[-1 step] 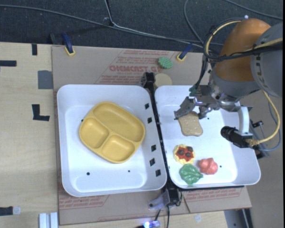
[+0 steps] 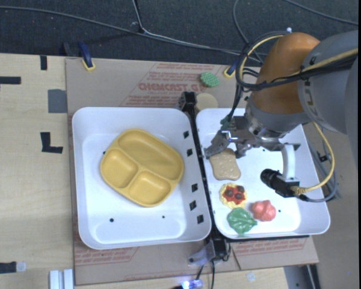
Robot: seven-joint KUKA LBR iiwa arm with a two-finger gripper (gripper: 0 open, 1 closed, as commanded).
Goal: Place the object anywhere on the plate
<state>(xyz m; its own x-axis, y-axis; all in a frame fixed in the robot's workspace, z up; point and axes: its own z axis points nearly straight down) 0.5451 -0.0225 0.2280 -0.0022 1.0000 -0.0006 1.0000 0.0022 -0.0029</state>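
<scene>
Hovering low in the right bin (image 2: 310, 224), gripper (image 2: 224, 144) with fingers parted a little and nothing seen between them, tips just above the toast slice (image 2: 225, 167). Tan, speckled, bread-shaped with a rounded top, lying flat near the bin's left wall. Below it a small pizza piece (image 2: 233, 194), a green leafy toy (image 2: 241, 220), a red toy (image 2: 263, 210). Yellow three-compartment plate (image 2: 142, 167) in the left bin (image 2: 87, 221). Red print on cardboard (image 2: 162, 84), partly readable "CHEMICAL GUYS".

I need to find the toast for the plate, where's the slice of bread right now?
The bread slice lies in the right bin near its left wall, just below the gripper and above the small pizza toy.
</scene>
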